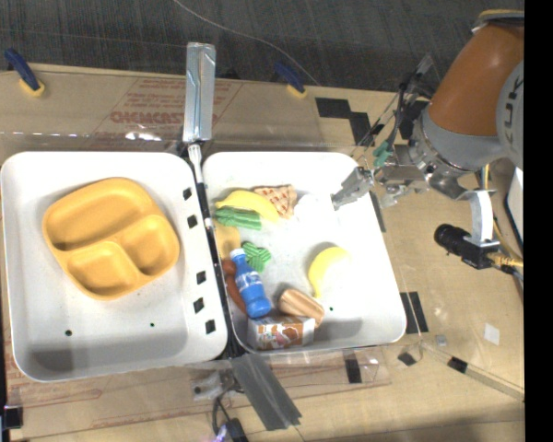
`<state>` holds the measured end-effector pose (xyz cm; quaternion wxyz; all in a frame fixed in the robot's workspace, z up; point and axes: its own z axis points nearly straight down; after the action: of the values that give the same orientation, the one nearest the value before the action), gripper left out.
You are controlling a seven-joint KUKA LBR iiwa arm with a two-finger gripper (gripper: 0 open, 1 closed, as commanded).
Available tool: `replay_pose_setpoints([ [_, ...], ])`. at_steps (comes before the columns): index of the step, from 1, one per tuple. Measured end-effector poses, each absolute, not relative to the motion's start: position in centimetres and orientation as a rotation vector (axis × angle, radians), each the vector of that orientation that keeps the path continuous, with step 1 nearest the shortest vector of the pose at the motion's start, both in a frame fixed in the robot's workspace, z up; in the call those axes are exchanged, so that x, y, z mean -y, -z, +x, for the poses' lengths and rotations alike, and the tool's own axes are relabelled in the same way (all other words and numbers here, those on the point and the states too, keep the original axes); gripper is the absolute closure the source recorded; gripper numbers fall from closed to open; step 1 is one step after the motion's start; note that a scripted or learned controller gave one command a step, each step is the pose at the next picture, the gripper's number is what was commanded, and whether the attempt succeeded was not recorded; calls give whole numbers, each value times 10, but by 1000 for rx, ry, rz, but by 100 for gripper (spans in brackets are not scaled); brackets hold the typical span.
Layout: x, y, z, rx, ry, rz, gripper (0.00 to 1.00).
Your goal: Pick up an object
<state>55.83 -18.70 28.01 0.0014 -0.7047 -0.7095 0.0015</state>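
Observation:
My gripper [348, 191] hangs over the far right corner of the right bin [369, 284], above bare white floor. No object shows at its tip. The nearest things are a yellow banana piece [324, 267] toward the near side and a tan waffle-patterned slice [276, 195] to its left. Along the bin's left side lie a yellow banana [252, 202], a green pepper-like piece [237, 217], a small green toy [255, 254] and a blue bottle [251, 288]. A hot dog [300, 303] and a brown carton [281, 332] sit at the near edge.
The left bin [28, 320] holds a yellow divided plate [111, 236]. A metal divider bar [199, 90] stands between the bins at the back. Blue clamps [23, 70] grip the bench's far edge.

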Motion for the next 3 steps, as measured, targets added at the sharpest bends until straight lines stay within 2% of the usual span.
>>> replay_pose_setpoints([
  [1, 211, -165, 489, 2268, -9, -2161, 0],
  [2, 202, -93, 542, 2131, 1, -2310, 0],
  [3, 194, -92, 529, 2208, 0, -2232, 0],
])
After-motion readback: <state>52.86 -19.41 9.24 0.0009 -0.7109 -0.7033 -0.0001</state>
